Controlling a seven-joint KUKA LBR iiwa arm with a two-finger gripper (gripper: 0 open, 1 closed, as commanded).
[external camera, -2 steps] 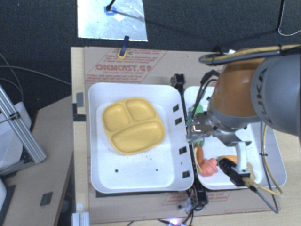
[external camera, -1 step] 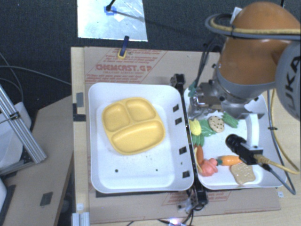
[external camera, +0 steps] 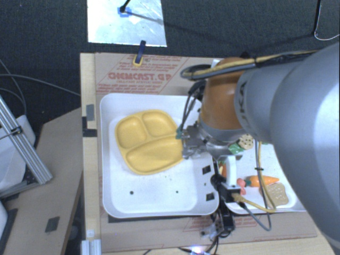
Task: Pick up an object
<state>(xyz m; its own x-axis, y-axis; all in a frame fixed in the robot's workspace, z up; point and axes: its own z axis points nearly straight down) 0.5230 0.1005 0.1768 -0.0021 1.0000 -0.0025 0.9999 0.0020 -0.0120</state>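
Yellow divided plate [external camera: 147,141] lies flat in the left white bin [external camera: 122,195], toward its upper middle. We see the gripper [external camera: 187,142] low at the plate's right edge, seemingly touching its rim, under the grey arm [external camera: 287,116]. Small toy foods, including an orange carrot [external camera: 262,181], lie in the right bin [external camera: 289,206].

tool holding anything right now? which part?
Cannot be told. The tool sits at the right edge of the yellow tray in the left bin, but the arm hides any grip.
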